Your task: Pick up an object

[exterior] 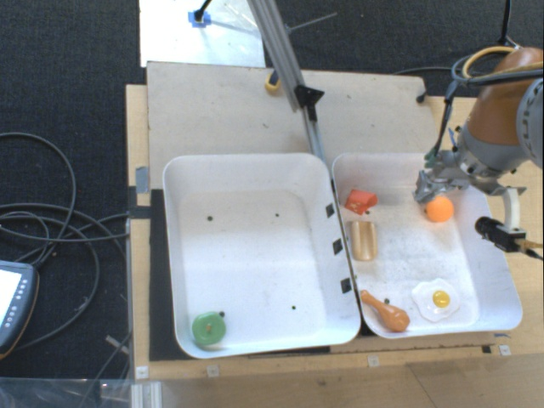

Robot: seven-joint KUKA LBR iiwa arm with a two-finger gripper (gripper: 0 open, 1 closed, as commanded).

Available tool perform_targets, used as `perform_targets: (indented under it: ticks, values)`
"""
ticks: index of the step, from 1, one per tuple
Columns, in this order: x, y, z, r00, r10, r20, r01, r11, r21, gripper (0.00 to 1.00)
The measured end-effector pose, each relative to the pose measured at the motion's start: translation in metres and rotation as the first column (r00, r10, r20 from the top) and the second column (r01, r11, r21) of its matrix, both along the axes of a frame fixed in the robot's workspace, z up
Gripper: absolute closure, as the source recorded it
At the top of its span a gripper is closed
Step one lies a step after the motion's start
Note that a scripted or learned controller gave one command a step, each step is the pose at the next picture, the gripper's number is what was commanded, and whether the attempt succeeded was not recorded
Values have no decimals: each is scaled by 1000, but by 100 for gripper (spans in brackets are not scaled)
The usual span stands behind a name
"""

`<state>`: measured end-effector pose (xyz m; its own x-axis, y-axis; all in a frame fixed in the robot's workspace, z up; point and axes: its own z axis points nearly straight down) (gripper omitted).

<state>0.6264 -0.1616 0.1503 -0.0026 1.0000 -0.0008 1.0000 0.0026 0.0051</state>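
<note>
Toward the far right of the right bin (pixel 501 313) we note a small, round orange ball (pixel 439 210) resting on the white floor. We record the gripper (pixel 431 187) directly above and just left of it, apparently touching its upper edge; whether its pincer is open or closed we cannot tell. Nearer and to the left lie a red block (pixel 360 200), a tan cylinder (pixel 364 240), a drumstick (pixel 385 310) and a fried egg (pixel 437 300). A green disc (pixel 208 328) sits in the left bin (pixel 178 177).

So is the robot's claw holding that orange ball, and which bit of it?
It cannot be told. The gripper sits right over the orange ball, touching or almost touching its top, but the view does not show the ball between its fingers.
</note>
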Motion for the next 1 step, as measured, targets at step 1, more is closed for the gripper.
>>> perform_targets:
  ticks: [1]
  values:
    - [1, 4, 45, 1000, 3, 1, -3, 1000, 0, 100]
